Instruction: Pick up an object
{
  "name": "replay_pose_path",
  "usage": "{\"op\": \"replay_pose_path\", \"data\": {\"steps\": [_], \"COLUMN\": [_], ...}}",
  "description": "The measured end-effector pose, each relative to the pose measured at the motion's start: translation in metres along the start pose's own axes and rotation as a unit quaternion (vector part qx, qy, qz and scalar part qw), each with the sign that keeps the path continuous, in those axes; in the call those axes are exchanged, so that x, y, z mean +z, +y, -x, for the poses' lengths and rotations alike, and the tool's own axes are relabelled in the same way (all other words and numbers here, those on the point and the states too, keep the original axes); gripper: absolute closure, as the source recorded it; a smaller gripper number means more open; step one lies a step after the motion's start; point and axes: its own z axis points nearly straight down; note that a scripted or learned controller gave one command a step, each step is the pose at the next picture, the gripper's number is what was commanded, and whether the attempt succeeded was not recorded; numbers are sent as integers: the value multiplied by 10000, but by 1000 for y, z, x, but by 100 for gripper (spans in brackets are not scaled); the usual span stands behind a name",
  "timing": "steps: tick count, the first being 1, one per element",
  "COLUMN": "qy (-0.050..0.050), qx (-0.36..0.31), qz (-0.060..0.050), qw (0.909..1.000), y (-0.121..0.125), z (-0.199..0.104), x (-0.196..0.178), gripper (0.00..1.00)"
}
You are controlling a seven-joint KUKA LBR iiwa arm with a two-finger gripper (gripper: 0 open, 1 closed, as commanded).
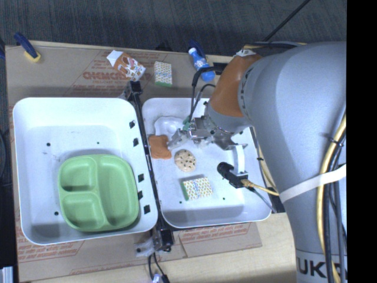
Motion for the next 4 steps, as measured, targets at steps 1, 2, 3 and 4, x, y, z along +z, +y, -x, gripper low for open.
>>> {"op": "replay_pose_path", "data": {"steps": [1, 2, 3, 4], "qy": [2, 2, 4, 0], "qx": [-32, 3, 3, 12], "qz": [-10, 0, -9, -17], "qw": [10000, 10000, 10000, 10000], "y": [0, -82, -83, -86], "z": [0, -43, -43, 28], "x": [-10, -129, -128, 1], "gripper": [100, 100, 0, 0]}}
